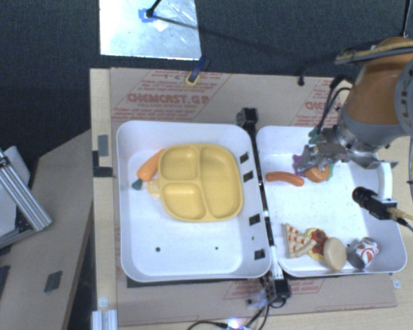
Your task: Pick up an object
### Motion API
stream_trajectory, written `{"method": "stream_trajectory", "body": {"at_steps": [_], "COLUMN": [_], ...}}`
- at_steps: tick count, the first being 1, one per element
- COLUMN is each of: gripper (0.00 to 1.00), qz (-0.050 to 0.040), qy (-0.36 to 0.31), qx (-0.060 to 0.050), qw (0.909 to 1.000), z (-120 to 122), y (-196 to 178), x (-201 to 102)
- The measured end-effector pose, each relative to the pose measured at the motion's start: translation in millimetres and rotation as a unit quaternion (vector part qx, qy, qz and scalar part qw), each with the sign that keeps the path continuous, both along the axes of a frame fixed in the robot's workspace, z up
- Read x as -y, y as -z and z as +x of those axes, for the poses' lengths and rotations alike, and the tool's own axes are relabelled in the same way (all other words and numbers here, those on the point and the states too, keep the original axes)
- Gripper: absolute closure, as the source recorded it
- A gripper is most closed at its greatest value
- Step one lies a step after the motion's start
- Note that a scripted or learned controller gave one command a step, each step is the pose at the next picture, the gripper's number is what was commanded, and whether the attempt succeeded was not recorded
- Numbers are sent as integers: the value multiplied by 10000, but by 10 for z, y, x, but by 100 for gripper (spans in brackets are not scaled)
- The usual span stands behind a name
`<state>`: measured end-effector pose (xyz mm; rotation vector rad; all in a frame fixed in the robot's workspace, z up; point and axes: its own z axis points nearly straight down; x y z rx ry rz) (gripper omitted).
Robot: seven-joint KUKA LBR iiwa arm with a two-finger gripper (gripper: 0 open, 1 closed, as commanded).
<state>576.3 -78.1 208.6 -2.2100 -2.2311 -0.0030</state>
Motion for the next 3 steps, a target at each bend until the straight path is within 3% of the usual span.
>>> {"method": "stream_trajectory", "body": {"at_steps": [2, 3], "gripper": [100, 100], "qz": [1, -2], "qy": [-3, 6], "qx": [-2, 7], "qw": [10000, 10000], "z": [-16, -92], "y": [-20, -176], "x": [-1214, -1638]}}
